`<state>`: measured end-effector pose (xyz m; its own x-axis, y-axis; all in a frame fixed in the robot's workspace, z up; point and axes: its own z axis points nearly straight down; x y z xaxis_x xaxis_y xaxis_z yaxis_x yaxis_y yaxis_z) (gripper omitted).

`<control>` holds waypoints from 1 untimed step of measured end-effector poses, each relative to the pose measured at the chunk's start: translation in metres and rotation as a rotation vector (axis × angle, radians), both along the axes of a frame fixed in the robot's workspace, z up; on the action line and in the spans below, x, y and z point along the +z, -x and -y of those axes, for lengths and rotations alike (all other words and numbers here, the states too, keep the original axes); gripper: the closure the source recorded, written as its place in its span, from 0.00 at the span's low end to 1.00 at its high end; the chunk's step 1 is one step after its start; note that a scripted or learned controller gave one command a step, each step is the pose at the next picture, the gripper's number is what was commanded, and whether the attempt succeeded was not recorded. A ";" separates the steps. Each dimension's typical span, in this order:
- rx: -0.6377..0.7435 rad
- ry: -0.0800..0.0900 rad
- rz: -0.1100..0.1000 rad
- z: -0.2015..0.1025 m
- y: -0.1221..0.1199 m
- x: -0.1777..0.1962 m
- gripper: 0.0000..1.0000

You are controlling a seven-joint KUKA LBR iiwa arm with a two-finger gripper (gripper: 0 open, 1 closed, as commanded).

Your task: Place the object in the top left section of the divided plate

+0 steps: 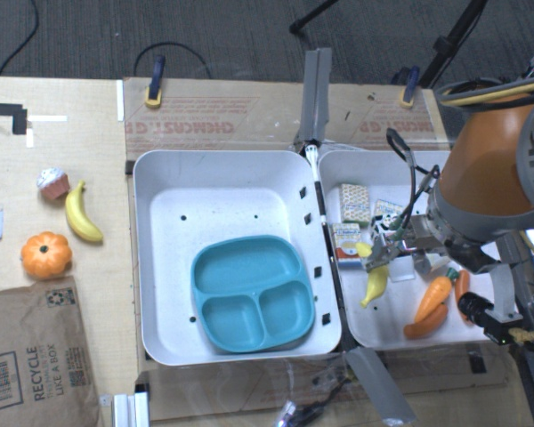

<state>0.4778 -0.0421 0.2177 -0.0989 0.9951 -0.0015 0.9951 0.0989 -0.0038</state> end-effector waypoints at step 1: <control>0.140 -0.001 -0.002 -0.060 -0.006 -0.028 1.00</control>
